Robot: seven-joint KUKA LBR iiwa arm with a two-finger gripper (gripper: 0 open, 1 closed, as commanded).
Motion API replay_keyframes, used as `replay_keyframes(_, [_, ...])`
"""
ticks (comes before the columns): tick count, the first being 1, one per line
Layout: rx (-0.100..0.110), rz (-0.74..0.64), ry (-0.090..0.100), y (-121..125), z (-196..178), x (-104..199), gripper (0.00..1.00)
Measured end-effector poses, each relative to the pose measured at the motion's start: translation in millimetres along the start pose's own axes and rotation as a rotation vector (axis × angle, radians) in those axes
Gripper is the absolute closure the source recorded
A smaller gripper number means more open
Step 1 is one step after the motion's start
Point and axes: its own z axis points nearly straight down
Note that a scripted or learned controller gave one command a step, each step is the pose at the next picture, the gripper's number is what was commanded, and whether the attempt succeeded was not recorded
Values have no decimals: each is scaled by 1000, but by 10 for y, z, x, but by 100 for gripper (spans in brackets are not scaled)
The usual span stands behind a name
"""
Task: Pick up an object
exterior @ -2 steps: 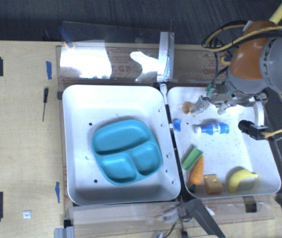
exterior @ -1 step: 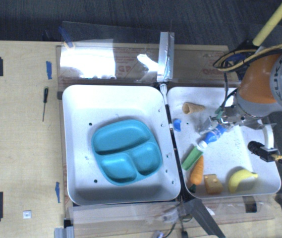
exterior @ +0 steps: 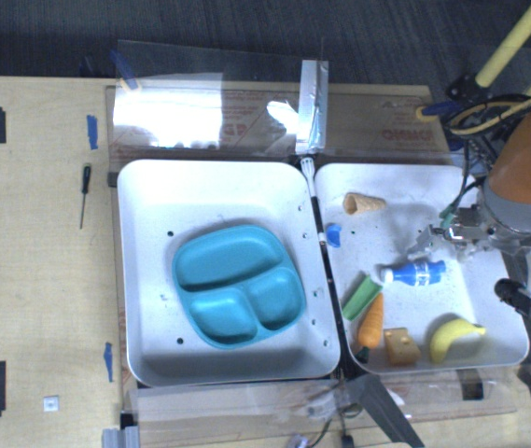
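The gripper (exterior: pixel 433 241) hangs low in the right bin (exterior: pixel 503 343), just at 1 o'clock of the little blue bottle (exterior: pixel 414 273), likely to grab it. I cannot tell how its jaws stand.

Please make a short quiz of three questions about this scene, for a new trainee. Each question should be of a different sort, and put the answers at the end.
1. True or false: the blue divided tray lies in the right bin.
2. Multiple choice: which thing lies nearest the gripper? A) the yellow banana B) the blue-and-white bottle C) the orange carrot
3. Fill in: the green stick lies just above the ______.

Key
1. False: it lies in the left bin.
2. B
3. carrot
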Motion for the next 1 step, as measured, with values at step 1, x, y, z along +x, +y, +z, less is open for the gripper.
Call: replay_keyframes(1, [-7, -126, 1, -156, 123, 787, 0])
